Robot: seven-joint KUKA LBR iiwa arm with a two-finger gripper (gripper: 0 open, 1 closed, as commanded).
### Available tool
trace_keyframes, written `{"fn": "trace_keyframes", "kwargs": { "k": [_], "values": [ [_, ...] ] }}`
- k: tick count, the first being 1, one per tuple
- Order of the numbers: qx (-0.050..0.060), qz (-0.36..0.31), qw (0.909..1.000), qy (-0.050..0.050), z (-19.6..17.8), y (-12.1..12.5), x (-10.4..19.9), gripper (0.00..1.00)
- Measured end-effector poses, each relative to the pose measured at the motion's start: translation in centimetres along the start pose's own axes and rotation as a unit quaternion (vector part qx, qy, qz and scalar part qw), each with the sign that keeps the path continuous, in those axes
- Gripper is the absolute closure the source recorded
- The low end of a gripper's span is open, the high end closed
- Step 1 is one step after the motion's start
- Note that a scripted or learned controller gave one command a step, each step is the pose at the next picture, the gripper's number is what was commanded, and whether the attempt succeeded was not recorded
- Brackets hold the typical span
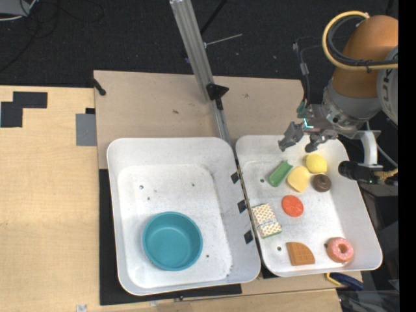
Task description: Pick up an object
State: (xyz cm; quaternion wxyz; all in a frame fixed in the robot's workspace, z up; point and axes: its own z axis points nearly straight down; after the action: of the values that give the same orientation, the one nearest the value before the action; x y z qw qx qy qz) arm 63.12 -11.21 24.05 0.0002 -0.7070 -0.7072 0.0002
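Note:
The right bin (pixel 364 239) holds several small objects: a green block (pixel 281 173), a yellow wedge (pixel 299 179), a yellow ball (pixel 316 163), a dark brown donut (pixel 321 183), a red disc (pixel 292 206), a checkered packet (pixel 266 220), a brown waffle piece (pixel 300 253) and a pink donut (pixel 340 249). My gripper (pixel 301 138) hangs over the far edge of this bin, just above and left of the yellow ball. Its fingers are spread open and nothing sits between them.
A teal bowl (pixel 172 240) rests in the left bin (pixel 130 168). A slanted metal rail (pixel 198 57) runs from the top down to the gap between the bins. Black clips (pixel 240 205) line the shared edge.

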Motion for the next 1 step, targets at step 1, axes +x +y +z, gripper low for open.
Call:
{"fn": "trace_keyframes", "kwargs": {
  "k": [1],
  "values": [
    [0.0, 0.0, 1.0, 0.0, 0.0, 0.0, 0.0, 0.0]
  ]
}}
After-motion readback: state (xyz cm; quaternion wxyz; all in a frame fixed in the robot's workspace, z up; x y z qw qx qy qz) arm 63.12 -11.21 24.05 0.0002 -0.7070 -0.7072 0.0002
